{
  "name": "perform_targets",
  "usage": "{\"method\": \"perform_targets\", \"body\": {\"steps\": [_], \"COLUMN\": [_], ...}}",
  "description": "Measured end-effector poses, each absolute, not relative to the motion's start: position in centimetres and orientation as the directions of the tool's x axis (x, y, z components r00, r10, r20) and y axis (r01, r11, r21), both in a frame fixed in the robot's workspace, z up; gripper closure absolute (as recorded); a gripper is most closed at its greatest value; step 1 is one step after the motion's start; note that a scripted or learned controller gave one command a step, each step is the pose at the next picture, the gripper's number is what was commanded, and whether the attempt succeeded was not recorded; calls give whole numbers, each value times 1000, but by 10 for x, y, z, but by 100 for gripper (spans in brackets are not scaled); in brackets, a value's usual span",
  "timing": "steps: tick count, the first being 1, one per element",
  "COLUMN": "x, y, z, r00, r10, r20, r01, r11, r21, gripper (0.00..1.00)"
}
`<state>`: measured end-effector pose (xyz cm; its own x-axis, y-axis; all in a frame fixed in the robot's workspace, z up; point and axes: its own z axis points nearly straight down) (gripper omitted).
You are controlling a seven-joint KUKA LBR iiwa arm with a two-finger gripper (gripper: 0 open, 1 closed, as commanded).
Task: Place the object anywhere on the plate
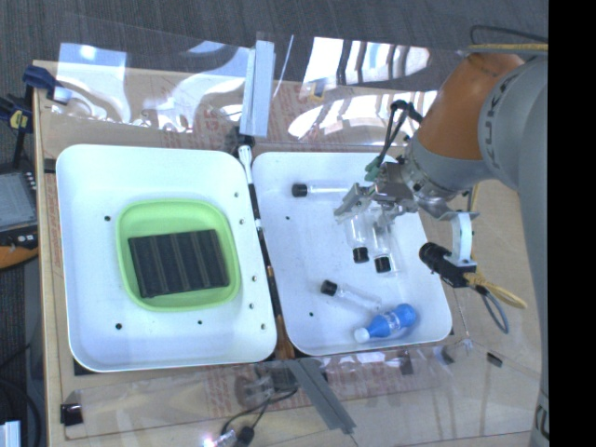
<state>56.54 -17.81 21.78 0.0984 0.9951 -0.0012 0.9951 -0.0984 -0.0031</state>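
Two shallow white bins side by side on the bench: left bin (84, 250) carrying the green plate (177, 254) with a dark ribbed centre, right bin (298, 315) scattered with small objects. Grey arm (484, 110) with orange band reaching in from the right, wrist bent down over the right bin's upper half, gripper (370, 251) pointing toward the bin floor, finger ends dark and set a little apart, nothing visibly between them; whether open or shut, cannot tell. Just below and left of the gripper, a clear tube with black cap (346, 293), long axis slanting from upper left to lower right; nearer the front rim, a small blue-capped bottle (386, 323) lying on its side. Another black-capped tube (317, 190) up by the bin's far side. Likely target, judging by closeness: the tube beneath the gripper. Plate well apart to the left, across the divider between bins.
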Motion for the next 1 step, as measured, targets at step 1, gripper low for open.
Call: {"method": "perform_targets", "body": {"steps": [1], "x": [565], "y": [-178], "z": [218], "r00": [98], "r10": [995], "r20": [-1], "r01": [995], "r11": [-98], "r21": [-3], "gripper": [0]}}
